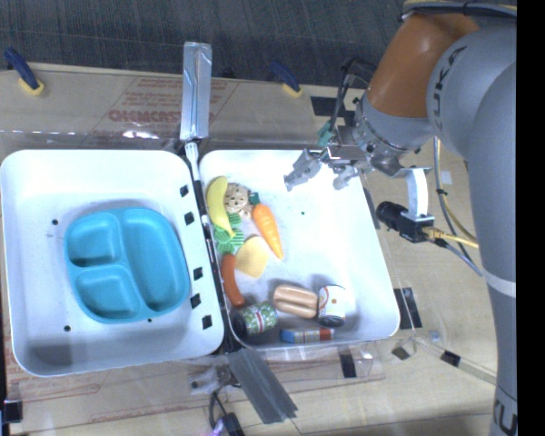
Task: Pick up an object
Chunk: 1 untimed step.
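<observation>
Gripper (320, 170) hangs over far side of right bin (368, 243), fingers spread wide, nothing between them; carrot (268, 229) lies left-centre beside banana (218, 203); judged light, rigid, smooth plastic, likely slippery; best pinched across its thick orange middle.

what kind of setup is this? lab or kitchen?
Most likely a robot lab grasping bench, not a kitchen: two white bins fixed to a bench, toy food such as a plastic carrot, and a grey arm's gripper poised above them.
</observation>
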### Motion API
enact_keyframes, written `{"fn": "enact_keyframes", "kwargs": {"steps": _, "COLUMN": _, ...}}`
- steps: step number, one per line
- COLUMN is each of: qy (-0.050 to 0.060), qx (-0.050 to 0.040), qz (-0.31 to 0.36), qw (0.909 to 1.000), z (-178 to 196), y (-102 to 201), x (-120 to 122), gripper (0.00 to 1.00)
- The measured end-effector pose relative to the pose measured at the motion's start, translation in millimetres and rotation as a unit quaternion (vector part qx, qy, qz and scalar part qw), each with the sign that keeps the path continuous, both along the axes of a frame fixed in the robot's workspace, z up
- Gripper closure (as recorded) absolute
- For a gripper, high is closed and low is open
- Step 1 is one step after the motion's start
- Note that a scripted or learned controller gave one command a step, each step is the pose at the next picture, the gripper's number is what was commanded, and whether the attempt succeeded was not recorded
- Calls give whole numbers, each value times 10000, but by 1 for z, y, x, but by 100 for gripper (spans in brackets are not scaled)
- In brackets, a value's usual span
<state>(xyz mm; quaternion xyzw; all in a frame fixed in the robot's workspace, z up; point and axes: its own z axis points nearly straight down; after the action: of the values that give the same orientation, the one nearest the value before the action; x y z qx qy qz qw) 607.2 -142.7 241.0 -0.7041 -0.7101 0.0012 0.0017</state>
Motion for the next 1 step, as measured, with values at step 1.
{"fn": "enact_keyframes", "kwargs": {"steps": 1, "qy": -62, "qx": -10, "qz": -160, "qw": 9999, "z": 115, "y": 19, "x": 2, "gripper": 0}}
